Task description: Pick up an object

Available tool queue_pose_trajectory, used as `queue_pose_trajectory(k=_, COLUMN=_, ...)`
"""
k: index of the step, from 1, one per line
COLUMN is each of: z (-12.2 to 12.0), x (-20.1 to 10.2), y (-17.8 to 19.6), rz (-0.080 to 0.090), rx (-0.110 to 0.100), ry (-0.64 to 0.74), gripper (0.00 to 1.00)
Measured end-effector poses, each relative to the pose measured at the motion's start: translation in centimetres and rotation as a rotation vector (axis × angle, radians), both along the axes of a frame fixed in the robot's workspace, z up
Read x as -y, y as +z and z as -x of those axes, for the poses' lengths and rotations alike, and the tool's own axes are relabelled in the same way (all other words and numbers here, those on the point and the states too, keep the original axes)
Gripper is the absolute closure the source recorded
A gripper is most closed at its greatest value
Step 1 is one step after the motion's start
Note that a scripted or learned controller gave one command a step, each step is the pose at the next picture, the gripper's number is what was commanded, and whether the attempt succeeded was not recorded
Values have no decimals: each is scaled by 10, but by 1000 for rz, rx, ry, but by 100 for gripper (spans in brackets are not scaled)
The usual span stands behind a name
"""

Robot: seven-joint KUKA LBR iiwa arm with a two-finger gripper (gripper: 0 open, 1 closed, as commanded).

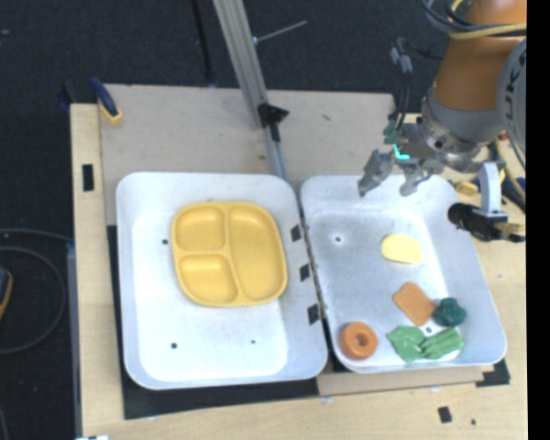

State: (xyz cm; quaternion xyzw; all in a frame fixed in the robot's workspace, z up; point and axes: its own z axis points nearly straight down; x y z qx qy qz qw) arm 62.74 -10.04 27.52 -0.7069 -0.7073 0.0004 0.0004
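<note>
Left bin (147,273): holds a yellow divided plate (229,252).
Right bin (348,211): yellow disc (401,248) mid-bin — long axis running left-right.
Claw (390,181): spread open, holding nothing — poised at the bin's far edge.
Bearing: disc lies nearer the camera than the claw, slightly right.

Arm (481,53) cut off at right edge; green toy (425,344) shape unclear.

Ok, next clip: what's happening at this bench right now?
The arm's gripper hangs open over the far edge of the right bin, holding nothing. Below it in that bin lie a pale yellow piece, an orange block, an orange ring, a dark green piece and a light green piece. The left bin holds a yellow divided plate.
</note>
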Motion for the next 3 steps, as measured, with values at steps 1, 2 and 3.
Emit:
queue_pose_trajectory(k=1, z=-1, x=0, y=1, rz=0, rx=3, ry=0, gripper=0)
queue_pose_trajectory(k=2, z=7, x=8, y=-51, rz=2, rx=-2, ry=-1, gripper=0)
queue_pose_trajectory(k=3, z=-1, x=11, y=-111, rz=2, rx=-1, ry=-1, gripper=0)
